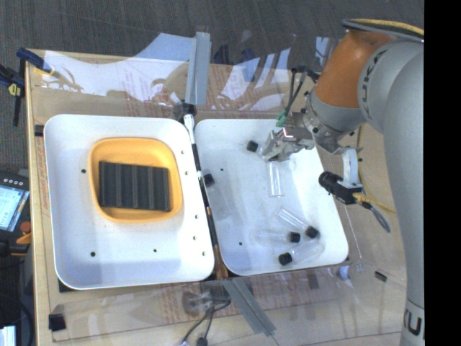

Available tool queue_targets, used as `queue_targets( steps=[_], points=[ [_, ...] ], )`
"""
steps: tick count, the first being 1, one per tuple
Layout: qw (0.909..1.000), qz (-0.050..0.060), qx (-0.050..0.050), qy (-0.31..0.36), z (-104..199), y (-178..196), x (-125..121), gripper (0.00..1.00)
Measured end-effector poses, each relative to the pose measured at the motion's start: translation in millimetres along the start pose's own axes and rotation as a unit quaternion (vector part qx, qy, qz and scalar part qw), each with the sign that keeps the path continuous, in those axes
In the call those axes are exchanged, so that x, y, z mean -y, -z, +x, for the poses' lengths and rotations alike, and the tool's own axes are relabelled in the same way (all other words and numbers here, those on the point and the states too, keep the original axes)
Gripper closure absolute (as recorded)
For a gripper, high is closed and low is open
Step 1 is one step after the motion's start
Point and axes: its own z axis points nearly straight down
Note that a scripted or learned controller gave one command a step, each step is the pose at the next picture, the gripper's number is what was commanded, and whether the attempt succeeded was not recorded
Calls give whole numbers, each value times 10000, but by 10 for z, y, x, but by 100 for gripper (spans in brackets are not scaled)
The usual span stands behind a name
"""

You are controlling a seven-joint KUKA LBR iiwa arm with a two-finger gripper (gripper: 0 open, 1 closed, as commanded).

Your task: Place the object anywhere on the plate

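- Reaching into the right bin (328,254), the gripper (277,147) hangs near the far edge, above a clear tube (275,179).
- Its grip: cannot tell.
- Picking seems underway; next, carry a tube to the yellow plate (134,153) in the left bin (65,262).

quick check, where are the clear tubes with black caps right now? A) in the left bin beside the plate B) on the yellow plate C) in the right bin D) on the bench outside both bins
C: the clear tubes lie on the floor of the right bin, while the yellow plate sits in the left bin with no tube on it.
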Motion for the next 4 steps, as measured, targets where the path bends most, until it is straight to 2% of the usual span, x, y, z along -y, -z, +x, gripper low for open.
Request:
queue_targets(
  steps=[1,2,3,4],
  points=[
    [9994,-11,-9,336,366,678,-88,100],
    [9955,-9,-6,947,488,514,-252,100],
    [9907,4,-8,1358,579,-51,-168,100],
    [9656,-18,3,2601,793,339,-126,100]
  ],
)
